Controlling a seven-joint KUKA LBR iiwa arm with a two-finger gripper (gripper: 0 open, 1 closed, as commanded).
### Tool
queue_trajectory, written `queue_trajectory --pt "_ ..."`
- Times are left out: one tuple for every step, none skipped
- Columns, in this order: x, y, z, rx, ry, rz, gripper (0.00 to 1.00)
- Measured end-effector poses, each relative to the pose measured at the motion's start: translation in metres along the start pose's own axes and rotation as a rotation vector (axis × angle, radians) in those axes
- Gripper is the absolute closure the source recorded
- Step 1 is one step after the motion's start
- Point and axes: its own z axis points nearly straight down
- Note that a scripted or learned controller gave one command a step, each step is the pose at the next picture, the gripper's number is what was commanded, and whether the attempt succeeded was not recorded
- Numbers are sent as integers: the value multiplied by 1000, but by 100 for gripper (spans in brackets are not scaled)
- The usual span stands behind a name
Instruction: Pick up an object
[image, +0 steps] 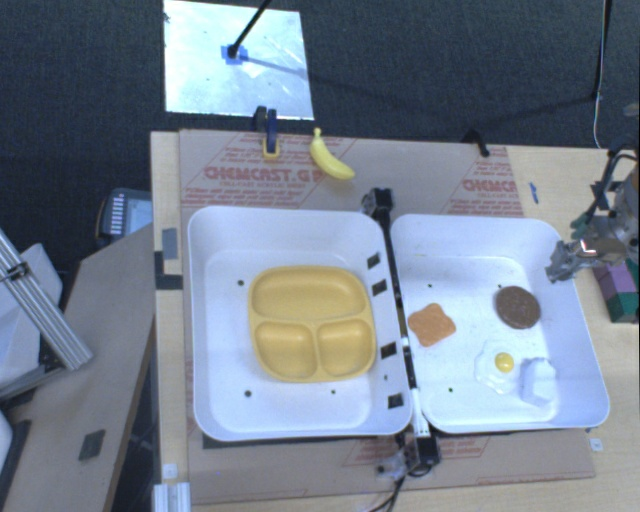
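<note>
A: Gripper (562, 262) sits at right bin's (470, 245) far right rim, holding nothing. Can't tell finger state, too blurred

B: Objects?

A: Right bin: brown disc (518, 307), orange piece (431, 324), fried egg (499, 365), white block (537, 379) touching egg. Left bin (215, 300): yellow divided tray (305, 322). Banana (329, 158) lies behind bins

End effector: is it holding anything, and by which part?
Nothing is held. The end effector sits at the right bin's far right rim, apart from the brown patty.
</note>
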Motion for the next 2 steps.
queue_trajectory --pt "59 -4 12 3 3 -4 100" --pt "116 -1 24 3 3 -5 100"
